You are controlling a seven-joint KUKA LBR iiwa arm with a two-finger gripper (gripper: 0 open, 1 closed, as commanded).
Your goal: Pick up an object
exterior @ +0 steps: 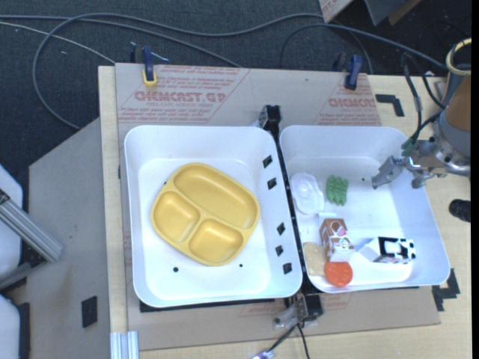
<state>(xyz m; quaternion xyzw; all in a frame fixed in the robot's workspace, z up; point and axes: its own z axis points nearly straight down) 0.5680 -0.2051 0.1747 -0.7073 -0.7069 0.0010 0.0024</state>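
Two grey fingers stand spread apart at the tip of the gripper, with nothing between them. They point leftward over the upper right part of the right bin, above its white floor. Behind them the arm enters from the right, its orange band near the top right of the view.

Nearest the gripper, to its left, lies a small green object on the bin floor, well apart from the fingertips. Just left of that sits a white, translucent object, close to the wall that the bins share. Lower down, a small carton with red and brown print stands near the middle of the bin, and an orange-red round object lies just below it, at the front rim. A pale tan piece lies beside the carton, on its left. To the right of the carton lies a black-and-white object, with a light flat piece next to it.

The left bin holds a yellow divided plate with three compartments, resting near the bin's middle. Both bins sit on a brown board printed with red lettering, held by blue clamps at its far edge.
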